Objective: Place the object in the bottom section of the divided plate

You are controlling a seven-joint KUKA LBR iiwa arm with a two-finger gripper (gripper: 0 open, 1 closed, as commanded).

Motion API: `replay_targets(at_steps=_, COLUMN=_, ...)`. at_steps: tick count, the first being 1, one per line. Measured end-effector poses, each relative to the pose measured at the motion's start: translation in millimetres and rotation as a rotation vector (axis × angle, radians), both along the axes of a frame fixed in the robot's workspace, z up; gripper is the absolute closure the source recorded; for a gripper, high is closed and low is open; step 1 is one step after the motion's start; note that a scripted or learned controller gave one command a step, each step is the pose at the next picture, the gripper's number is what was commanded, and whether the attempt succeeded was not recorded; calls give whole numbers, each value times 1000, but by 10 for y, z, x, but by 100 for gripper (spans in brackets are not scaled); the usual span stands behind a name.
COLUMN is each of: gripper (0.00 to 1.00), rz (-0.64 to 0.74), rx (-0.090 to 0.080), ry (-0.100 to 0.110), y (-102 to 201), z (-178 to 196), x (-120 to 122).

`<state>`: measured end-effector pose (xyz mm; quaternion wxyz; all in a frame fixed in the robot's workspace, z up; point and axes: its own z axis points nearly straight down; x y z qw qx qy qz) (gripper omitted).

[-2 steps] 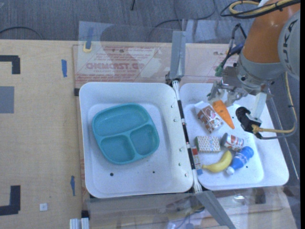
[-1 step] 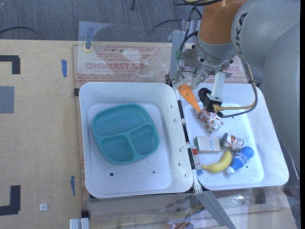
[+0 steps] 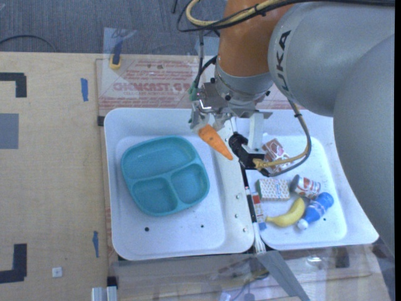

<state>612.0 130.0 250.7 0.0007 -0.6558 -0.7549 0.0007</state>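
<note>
An orange toy carrot [image 3: 217, 143] hangs tilted, its thick end up between the fingertips of my gripper [image 3: 207, 125], which is shut on it. The carrot's tip points down and right, over the rim where the two bins meet. The teal divided plate [image 3: 128, 168] lies in the left bin [image 3: 188, 240], left of and below the carrot. It has one wide section at the top and two smaller ones along its lower side. Nothing lies in the plate.
The right bin [image 3: 338, 231] holds a banana [image 3: 287, 216], a blue bottle [image 3: 316, 209], a small can [image 3: 305, 184], a cracker box [image 3: 274, 189] and a red-and-white packet [image 3: 274, 150]. The arm's big grey body covers the upper right.
</note>
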Motion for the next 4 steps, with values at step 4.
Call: replay_targets(at_steps=4, gripper=100, rz=-433, rx=-1, ry=-3, y=287, z=-339, x=232)
